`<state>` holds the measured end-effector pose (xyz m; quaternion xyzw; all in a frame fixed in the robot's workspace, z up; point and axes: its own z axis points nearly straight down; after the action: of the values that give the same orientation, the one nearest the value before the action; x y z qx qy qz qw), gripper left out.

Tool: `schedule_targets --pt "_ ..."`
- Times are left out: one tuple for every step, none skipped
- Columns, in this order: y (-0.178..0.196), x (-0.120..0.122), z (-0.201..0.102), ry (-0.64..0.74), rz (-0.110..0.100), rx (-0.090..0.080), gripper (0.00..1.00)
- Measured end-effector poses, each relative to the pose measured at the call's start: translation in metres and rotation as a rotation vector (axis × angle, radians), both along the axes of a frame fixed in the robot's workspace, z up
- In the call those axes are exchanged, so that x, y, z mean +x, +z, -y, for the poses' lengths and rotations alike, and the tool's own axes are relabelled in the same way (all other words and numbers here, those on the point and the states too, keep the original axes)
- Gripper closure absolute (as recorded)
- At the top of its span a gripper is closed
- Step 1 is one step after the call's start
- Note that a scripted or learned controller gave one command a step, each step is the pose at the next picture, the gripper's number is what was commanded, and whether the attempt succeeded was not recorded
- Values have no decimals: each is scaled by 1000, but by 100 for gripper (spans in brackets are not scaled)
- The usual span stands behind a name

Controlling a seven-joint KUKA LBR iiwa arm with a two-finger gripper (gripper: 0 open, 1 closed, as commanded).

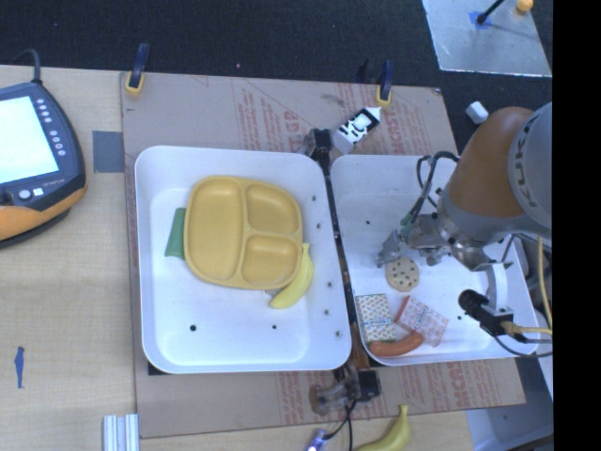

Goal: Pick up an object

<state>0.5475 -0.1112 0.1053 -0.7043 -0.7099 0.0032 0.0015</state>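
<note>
A grey-and-orange control pendant (pixel 33 163) lies at the far left of the wooden bench (pixel 66 327), its pale screen facing up. Beside it, a cardboard sheet (pixel 272 111) clamped at its far edge carries two shallow white bins. The left bin (pixel 169 336) holds a yellow divided plate (pixel 244 230) with three compartments; a strip of green (pixel 176 233) shows from under the plate's left edge, and a yellow banana (pixel 296 282) leans against the plate's lower right rim. A small black-and-white item (pixel 358 125) sits on the cardboard just beyond the gap between the bins. A second banana (pixel 390 432) lies on the cardboard near the front edge, outside both bins.

In the right bin (pixel 362 191), a round speckled cookie (pixel 402 273) rests near the middle. Nearer the front sit a checked packet (pixel 376 316), a red-and-white wrapper (pixel 423 319) just right of it, and a reddish sausage (pixel 396 347) at the front wall. The arm (pixel 498 172) reaches in from the right, its orange band above the wrist, and the claw (pixel 392 250) hangs low over the bin, just above and left of the cookie. Whether the claw is spread or pressed together cannot be told from this angle, and nothing is seen pinched in it.
</note>
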Motion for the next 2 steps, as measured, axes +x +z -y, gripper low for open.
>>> schedule_targets --pt "10 0 1 1 -1 -2 100" --pt "10 0 1 3 -1 -2 0"
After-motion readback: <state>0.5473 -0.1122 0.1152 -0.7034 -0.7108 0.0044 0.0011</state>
